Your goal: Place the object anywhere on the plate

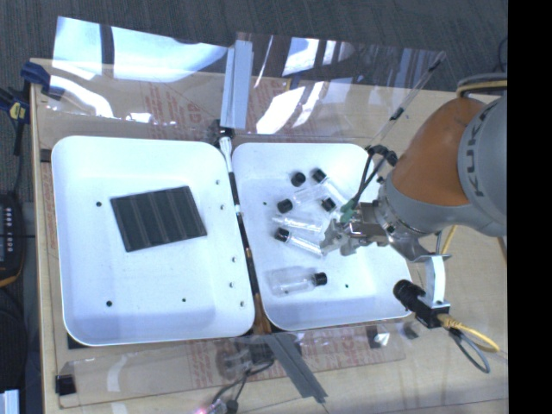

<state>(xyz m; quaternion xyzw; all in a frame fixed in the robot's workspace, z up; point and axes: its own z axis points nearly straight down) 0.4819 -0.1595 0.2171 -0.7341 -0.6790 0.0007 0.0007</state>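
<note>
Nothing on plate (159, 217) yet; vials (302, 224) left in right bin (345, 313). Tool (338, 236) low among them, grip state can't be told.

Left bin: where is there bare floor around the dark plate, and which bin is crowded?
The left bin has bare white floor all round the dark ribbed plate, widest below it toward the near rim and along its right, by the divider. The right bin is crowded: clear vials with black caps cluster in its middle beside the tool, with another vial lower down.
</note>
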